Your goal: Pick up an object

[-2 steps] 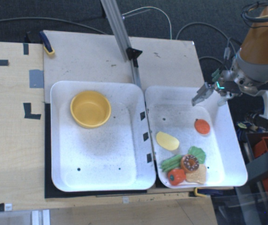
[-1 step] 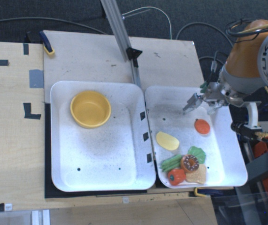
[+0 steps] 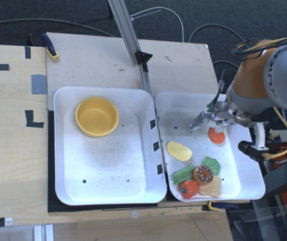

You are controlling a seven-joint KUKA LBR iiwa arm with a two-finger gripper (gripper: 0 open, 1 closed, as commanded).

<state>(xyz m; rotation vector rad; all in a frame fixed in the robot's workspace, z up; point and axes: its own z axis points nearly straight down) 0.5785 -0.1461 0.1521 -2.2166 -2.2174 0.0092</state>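
Dark carpet and loose cables framed the surface (image 3: 108, 59), which carried two shallow white bins side by side. Far to the left of our fingers, well apart from them, a yellow bowl (image 3: 97, 116) sat upright in the left bin (image 3: 103, 179). Nothing there concerned the step in hand.

In the right bin (image 3: 183, 109), below and a little left of the fingers, a pale yellow piece (image 3: 179, 151) lay alone on bare floor. Further below it, a crowded cluster ran along the near wall: a green piece (image 3: 183, 174), a red piece (image 3: 189, 189), a round brown piece (image 3: 203, 174) and a tan piece (image 3: 211, 187), touching one another.

Our gripper (image 3: 206, 119) hung low over the bin, its fingers (image 3: 197, 123) looking spread, with nothing between them; the blur made us less than sure. Just beside them, to the lower right, lay a small orange-red piece (image 3: 216, 135), which we judged the likeliest object to pick up.

To do this well, we judged that we should shift the fingers toward that piece until it sat squarely between them, then descend fully to the bin floor before closing. Closing early risked nudging the rounded piece away toward the bin wall. Lifting straight up would test the hold.
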